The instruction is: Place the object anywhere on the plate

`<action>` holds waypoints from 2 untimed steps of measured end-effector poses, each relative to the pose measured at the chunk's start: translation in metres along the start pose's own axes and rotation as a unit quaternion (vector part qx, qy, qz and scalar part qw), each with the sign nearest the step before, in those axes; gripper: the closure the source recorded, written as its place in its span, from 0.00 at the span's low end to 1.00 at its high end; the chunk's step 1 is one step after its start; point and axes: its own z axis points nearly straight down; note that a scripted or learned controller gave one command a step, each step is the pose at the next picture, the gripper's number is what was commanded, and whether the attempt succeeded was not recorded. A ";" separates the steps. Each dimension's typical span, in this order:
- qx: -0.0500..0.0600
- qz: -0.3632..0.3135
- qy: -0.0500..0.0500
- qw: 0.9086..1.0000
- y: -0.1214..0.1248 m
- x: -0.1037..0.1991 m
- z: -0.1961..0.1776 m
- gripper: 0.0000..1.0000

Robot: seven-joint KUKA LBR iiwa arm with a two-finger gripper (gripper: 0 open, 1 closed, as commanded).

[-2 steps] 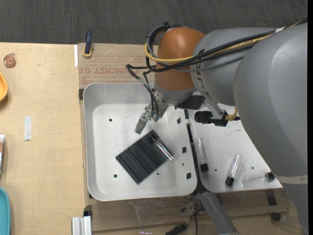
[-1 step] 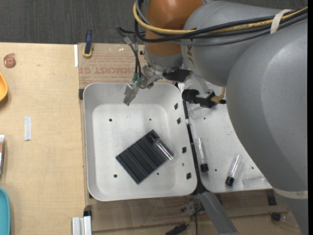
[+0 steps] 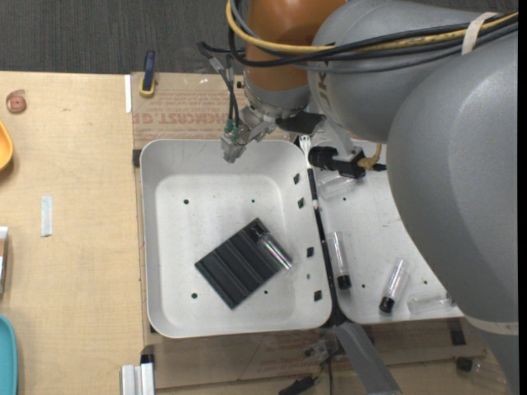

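Jaws on the small grey two-finger gripper (image 3: 231,149) are too tiny and blurry here to tell if they are apart or together. That gripper hangs at the top edge of the left shallow white plastic bin (image 3: 165,220), a bit above the middle of the picture. Above it is the orange band of the big grey robot arm (image 3: 428,97), which fills the upper right.

Lower down in the left bin lies a flat dark ribbed plate (image 3: 235,266), turned at a slant. A small clear tube with a shiny end (image 3: 273,249) rests on the plate's right corner, touching it.

In the right white bin (image 3: 370,229) lie more clear tubes with black caps (image 3: 391,285), well apart from the plate.

A pale wooden bench top (image 3: 74,220) sits at the left.
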 end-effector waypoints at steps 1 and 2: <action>0.000 -0.078 0.001 0.997 0.013 0.018 -0.087 1.00; -0.001 -0.234 0.001 0.972 -0.010 0.050 -0.186 1.00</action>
